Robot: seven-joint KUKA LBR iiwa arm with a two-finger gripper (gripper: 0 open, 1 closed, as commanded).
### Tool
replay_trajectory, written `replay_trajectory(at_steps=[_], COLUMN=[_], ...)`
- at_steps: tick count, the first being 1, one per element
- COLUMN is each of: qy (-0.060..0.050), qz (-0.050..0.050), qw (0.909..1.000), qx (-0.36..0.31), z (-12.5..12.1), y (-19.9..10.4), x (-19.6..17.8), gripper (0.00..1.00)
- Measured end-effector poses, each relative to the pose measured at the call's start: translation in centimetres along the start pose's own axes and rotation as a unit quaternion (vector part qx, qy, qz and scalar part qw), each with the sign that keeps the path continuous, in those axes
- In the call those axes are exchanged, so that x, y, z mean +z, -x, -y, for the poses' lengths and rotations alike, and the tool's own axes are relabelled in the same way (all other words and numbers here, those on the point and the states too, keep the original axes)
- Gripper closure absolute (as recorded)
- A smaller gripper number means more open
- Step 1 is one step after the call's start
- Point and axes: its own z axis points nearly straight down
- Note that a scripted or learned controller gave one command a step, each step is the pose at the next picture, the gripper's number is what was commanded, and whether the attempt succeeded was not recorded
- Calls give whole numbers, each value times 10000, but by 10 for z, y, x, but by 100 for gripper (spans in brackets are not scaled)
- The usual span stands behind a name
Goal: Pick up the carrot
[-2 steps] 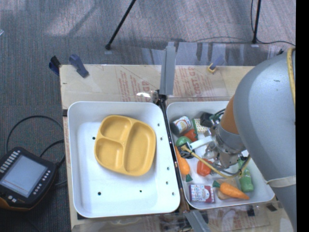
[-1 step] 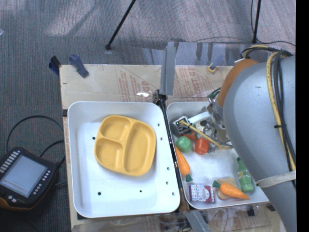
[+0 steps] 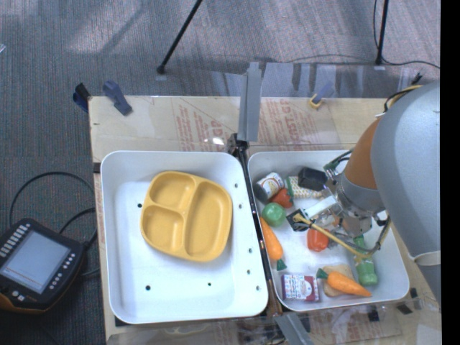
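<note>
- Camera view, looking down at a slant: two white bins sit side by side on the surface [image 3: 165, 121], touching along their inner walls.
- Left bin [image 3: 118, 264]: a yellow divided plate [image 3: 188, 215] lies near its middle, a little toward the far wall and tilted against the bin's edges.
- Right bin [image 3: 397, 282]: crowded with toy foods.
- Two carrots here. One carrot [image 3: 271, 241] lies along the bin's left wall, about midway, leaf end toward the near edge. A second carrot [image 3: 347, 283] lies by the near wall, right of centre, resting on a tan piece.
- A small red-and-white carton [image 3: 300, 287] sits at the near wall, just left of the second carrot.
- A green ball-like item [image 3: 273, 213] sits just beyond the first carrot's far end; a small tin [image 3: 269, 185] lies past it, toward the far-left corner.
- A red-orange item [image 3: 318, 239] sits mid-bin; a green piece [image 3: 367, 272] lies toward the right wall.
- The arm [image 3: 406, 164] reaches in from the right; the gripper [image 3: 343, 225] hangs low over the bin's middle, right of the first carrot and apart from it.
- Cannot tell how the gripper is set; cables and clutter mask it.
- Neither carrot is seen in its grasp.
</note>
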Motion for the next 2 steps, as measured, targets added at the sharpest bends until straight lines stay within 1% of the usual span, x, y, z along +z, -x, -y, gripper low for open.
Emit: replay_trajectory(at_steps=[1,2], qy=[6,-8], qz=[-7,20], qw=[9984,9972], qx=[560,-743], z=[-25,-32], y=[-57,-66], x=[-1,0], gripper=[100,100])
